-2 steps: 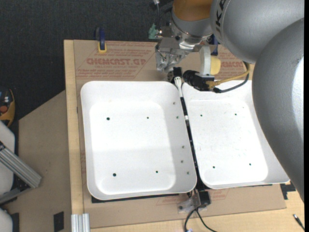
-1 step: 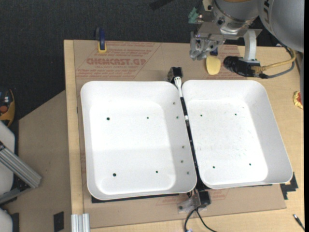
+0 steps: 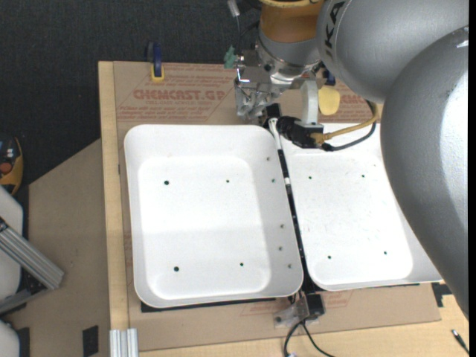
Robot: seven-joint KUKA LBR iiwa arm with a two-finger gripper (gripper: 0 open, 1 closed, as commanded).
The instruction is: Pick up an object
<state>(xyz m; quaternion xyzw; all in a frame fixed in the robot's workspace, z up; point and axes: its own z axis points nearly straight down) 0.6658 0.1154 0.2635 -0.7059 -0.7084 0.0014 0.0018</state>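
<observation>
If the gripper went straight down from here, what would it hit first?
Probably the rim where the left white bin and right white bin meet; the gripper hangs above their far corners, though depth is unclear.

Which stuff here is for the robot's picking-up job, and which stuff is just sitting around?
For the job:
- end effector, raised over the far edge of the bench
- left white bin
- right white bin
- pale yellow object beside the end effector; what it is, I cannot tell

Just lying about:
- blue and yellow clamp
- brown board
- black cable

Robotics lab, white bins point(image 3: 141, 222), robot arm point(image 3: 401, 58)
</observation>
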